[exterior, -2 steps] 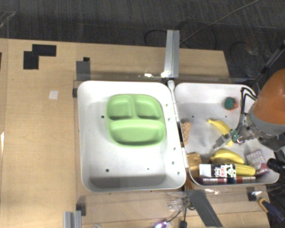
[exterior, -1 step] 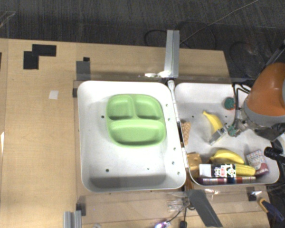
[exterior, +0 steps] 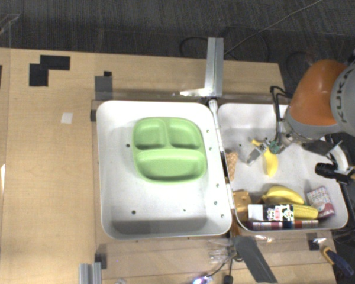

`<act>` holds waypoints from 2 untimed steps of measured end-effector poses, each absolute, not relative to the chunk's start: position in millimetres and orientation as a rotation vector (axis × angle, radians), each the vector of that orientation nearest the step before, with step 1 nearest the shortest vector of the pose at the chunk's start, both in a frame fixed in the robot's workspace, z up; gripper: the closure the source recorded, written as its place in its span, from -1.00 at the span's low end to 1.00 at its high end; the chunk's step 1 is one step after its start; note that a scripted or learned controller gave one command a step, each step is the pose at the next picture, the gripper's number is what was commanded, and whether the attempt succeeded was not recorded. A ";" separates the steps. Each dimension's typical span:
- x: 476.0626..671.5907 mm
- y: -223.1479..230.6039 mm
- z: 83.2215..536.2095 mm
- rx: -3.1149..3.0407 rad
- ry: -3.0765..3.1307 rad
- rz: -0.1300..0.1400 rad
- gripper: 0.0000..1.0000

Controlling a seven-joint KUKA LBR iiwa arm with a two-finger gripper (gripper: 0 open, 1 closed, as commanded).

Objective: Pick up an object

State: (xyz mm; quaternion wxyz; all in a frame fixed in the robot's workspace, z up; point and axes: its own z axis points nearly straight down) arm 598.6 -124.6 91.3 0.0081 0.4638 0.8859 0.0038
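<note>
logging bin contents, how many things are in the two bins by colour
green: 1, divided tray in the left bin
yellow: 2, small banana and banana bunch in the right bin
black and white: 1, bottle
pink patterned: 1, small packet
brown: 1, item at the bin's left wall
total: 6

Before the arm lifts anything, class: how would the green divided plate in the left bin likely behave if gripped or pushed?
The green divided plate looks like rigid moulded plastic, so probably stiff and light. It lies flat and wide, so unlikely to tip or roll. Its smooth surface may slide on the left bin.
</note>
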 end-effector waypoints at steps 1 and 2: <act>600.9 -122.5 104.1 1.450 2.765 0.020 1.00; 665.3 -73.2 187.8 1.632 2.675 0.008 1.00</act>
